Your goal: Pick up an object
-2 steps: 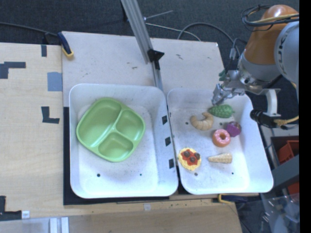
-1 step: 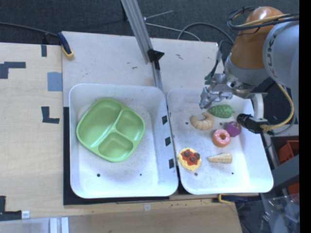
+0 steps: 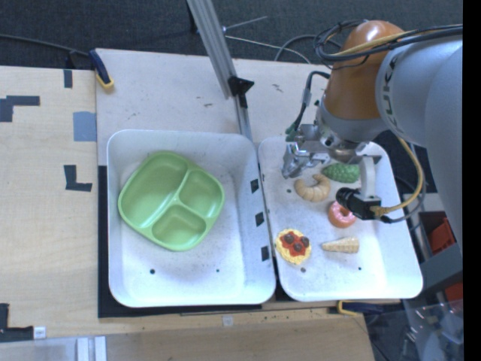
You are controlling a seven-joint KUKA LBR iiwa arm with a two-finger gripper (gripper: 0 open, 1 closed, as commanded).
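1. The grey arm point(image 3: 421, 89) reaches in from the right, its orange band point(image 3: 361, 70) above the wrist, and the gripper point(image 3: 298, 162) hangs low over the far-left part of the right bin point(image 3: 391, 277).
2. How far the claw is spread cannot be told from this view; nothing is seen clamped in it.
3. Just beside the gripper's tip, to its right and a little nearer the camera, lies a tan croissant point(image 3: 313, 189), the closest item to it.
4. A green bumpy toy point(image 3: 343, 173) lies just behind the croissant, partly covered by the wrist above it.
5. A pink doughnut point(image 3: 340, 215) sits near the croissant on its right, with a black cable fitting point(image 3: 359, 203) overlapping its upper edge.
6. Nearer the front of the same bin are a small round pizza point(image 3: 293, 246) with red toppings and, beside it on the right, a pale cone-shaped piece point(image 3: 341, 245).
7. The left bin point(image 3: 135, 277) holds a light green divided plate point(image 3: 171, 199) with three compartments, well apart from the gripper.
8. The raised rims where the two bins meet run just left of the gripper.
9. A slanted metal rail point(image 3: 214, 40) crosses the bench behind the bins, ending near the bins' shared far corner.
10. A yellow-and-blue clamp point(image 3: 101, 70) lies at the bench's far-left corner.
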